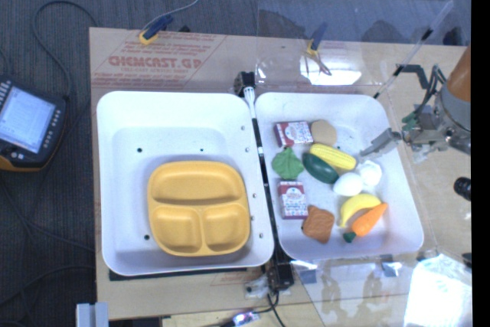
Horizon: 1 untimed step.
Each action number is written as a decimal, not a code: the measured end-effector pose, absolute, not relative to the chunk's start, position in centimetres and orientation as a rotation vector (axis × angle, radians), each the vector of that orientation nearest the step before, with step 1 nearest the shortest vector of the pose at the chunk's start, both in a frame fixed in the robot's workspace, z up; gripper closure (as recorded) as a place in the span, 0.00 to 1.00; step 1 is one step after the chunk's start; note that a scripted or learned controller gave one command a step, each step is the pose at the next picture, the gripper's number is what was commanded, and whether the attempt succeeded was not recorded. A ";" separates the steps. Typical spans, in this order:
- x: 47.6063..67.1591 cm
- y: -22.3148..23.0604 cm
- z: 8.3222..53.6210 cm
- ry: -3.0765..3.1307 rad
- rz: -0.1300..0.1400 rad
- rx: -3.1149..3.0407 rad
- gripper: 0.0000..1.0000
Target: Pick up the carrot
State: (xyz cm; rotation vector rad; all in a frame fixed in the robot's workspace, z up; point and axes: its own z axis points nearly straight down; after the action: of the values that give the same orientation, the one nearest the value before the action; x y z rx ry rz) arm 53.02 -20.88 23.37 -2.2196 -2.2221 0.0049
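Carrot [368, 220]: lower right of frame, in right bin [398, 188], touching banana [358, 205]; long axis slanted. Located below-left of end effector [423, 132], whose grip state cannot be told.

Two bins side by side on the surface [153, 50]. In the left bin [122, 119], a divided tray [199, 207], toward the front. In the right bin [398, 233], a cluster: corn [331, 157] near the middle, an egg [348, 184] just in front of it, a banana [360, 204] nearer still, the carrot [368, 219] touching the banana at the front right. Claw [417, 135] past the right bin's right rim, apart from the cluster. Off the surface to the left, a handheld screen [27, 122] on the floor.
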 end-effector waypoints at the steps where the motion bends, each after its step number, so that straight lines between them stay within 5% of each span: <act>1: 49.8 -20.4 9.8 -2.687 -0.002 -1.639 0.00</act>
State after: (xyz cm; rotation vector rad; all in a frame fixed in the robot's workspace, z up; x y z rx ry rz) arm 49.76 -20.35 9.79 -1.6386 -2.6871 -0.0021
